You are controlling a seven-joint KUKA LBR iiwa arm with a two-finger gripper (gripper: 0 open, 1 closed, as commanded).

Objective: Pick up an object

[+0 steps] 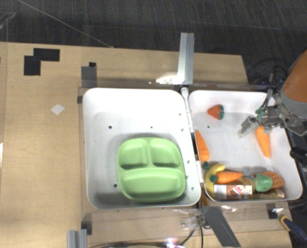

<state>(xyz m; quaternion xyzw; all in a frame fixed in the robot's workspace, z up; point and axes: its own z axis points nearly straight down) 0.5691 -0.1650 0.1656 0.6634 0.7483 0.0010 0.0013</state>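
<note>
The two-finger metal gripper (pixel 257 122) sits low over the right white plastic bin (pixel 231 99), its thin fingers (pixel 246 124) splayed apart — nothing between them. Just beside it, right under the wrist, lies a small orange toy carrot (pixel 264 141), pointing down the bin floor and not pinched. Behind the gripper, the grey arm with its orange band (pixel 302 79) comes in from the right edge. Further up the bin — a red toy strawberry with a green cap (pixel 215 111), on its own. Against the left wall, a second orange carrot-shaped toy (pixel 201 146). Along the near wall there's a pile: a yellow toy banana (pixel 213 169), an orange piece, a small labelled bottle (pixel 233 191), a green-and-orange toy. Over in the left white bin (pixel 96 107), a light green divided plastic tray (pixel 151 168) lies flat.
</note>
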